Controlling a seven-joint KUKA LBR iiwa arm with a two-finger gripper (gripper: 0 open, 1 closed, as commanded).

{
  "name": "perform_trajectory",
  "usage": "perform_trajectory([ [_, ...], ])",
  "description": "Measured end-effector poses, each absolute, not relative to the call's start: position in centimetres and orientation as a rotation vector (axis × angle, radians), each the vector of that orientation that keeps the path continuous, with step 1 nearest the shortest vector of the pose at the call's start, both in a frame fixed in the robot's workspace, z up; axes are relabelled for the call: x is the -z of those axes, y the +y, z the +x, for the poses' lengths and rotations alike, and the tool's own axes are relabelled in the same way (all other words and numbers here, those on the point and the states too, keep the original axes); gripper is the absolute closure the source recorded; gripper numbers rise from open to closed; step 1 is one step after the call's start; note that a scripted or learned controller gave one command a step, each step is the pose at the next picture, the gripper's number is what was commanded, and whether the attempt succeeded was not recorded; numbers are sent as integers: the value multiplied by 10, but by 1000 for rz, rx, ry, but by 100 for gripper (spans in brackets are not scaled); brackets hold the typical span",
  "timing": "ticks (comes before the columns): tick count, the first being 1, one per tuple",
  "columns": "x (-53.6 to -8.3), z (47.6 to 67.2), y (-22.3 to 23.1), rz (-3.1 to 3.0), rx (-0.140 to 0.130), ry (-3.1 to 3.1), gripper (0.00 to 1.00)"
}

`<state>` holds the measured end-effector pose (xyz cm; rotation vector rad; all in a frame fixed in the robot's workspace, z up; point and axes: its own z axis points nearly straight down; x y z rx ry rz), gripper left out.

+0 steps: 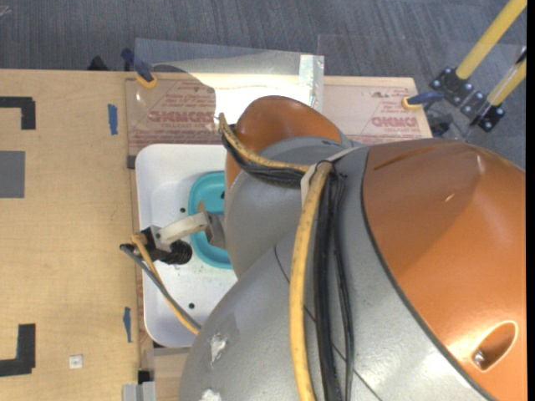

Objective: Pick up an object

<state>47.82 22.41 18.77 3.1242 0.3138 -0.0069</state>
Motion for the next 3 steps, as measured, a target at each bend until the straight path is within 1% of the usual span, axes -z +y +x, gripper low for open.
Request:
perform_trajectory([
  [1, -252, 479, 225, 3021, 0, 866, 100],
  [2, -198, 478, 224, 3117, 6, 381, 100],
  [3, -306, 480, 225, 2993, -2, 959, 100],
])
